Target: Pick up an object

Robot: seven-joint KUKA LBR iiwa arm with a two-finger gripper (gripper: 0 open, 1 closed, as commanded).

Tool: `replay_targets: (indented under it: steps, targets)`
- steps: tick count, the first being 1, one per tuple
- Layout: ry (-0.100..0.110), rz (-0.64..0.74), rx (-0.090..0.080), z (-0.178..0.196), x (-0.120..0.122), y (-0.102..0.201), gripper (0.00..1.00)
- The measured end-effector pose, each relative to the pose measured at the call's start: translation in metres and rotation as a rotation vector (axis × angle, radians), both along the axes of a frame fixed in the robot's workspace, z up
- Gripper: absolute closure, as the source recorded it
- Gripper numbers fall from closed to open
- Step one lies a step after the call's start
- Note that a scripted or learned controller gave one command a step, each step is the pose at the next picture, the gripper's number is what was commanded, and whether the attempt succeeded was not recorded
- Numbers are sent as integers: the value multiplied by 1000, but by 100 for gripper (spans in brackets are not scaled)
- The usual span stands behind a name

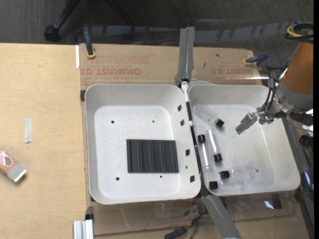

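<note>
Lying in the right bin (279,180) are clear plastic tubes with black caps; I count about five, though the clear bodies blend into the white floor and the count is not certain. One tube (210,144) runs lengthwise from upper left to lower right, with a cap near its top at the bin's left wall and another cap just beside its lower end. A shorter tube (211,117) sits above it, slanted, its black cap pointing toward the lower right. Near the front wall, a tube (239,174) lies almost crosswise with its cap pointing left, and another cap (213,185) rests by the front left corner.

One dark ribbed rectangular block (152,156) lies flat in the left bin (99,183), long axis running left to right, ribs running front to back.

The arm (299,76) comes in from the right, and its pincer (246,123) hangs over the upper middle of the right bin, pointing down and to the left, near the tubes but apart from them. Whether it is released or clenched cannot be told.

Cardboard (129,66) behind the bins carries upside-down print that reads "CHEMCAST GP". On the wooden surface (40,93) to the left lie one small grey strip (28,131) and one pink-and-white packet (10,166). Two clamps (88,46) grip the cardboard's far edge.
</note>
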State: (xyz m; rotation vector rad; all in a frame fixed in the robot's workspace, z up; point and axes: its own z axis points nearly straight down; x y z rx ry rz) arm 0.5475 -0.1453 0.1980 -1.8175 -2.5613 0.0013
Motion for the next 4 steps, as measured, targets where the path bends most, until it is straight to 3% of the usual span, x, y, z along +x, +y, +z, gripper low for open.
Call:
replay_targets:
  steps: [1, 2, 3, 4]
  targets:
    - [0, 32, 0, -76, 40, 14, 0]
    - [-1, 64, 0, -52, 9, -11, 0]
    - [-1, 121, -1, -47, 58, 36, 0]
    - [-1, 159, -1, -106, 70, 9, 0]
